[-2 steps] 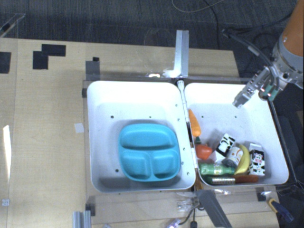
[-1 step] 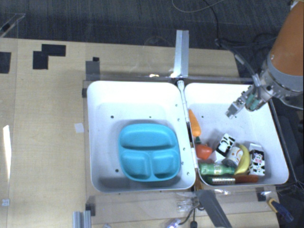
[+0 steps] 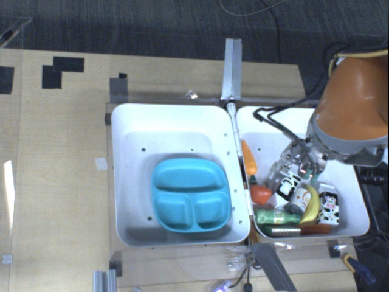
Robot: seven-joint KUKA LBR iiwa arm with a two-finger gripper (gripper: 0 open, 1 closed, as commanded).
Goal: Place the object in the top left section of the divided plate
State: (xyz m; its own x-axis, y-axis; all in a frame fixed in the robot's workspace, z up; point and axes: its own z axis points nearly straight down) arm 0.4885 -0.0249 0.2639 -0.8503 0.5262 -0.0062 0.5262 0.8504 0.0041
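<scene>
Plate [image 3: 191,194], smooth blue plastic, rounded, three-sectioned.

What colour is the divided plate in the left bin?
Light blue, plain with no pattern: the divided plastic plate shows best in the camera view, lying in the left white bin.

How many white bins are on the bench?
2: the shallow white plastic bin on the left holding the blue divided plate, and the shallow white plastic bin on the right holding the clutter.

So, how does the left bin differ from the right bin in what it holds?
The left bin holds one blue divided plate; the right bin holds many small items, such as a banana and a carrot. The gripper is over the right bin, not the left bin. Both are shallow and white.
</scene>
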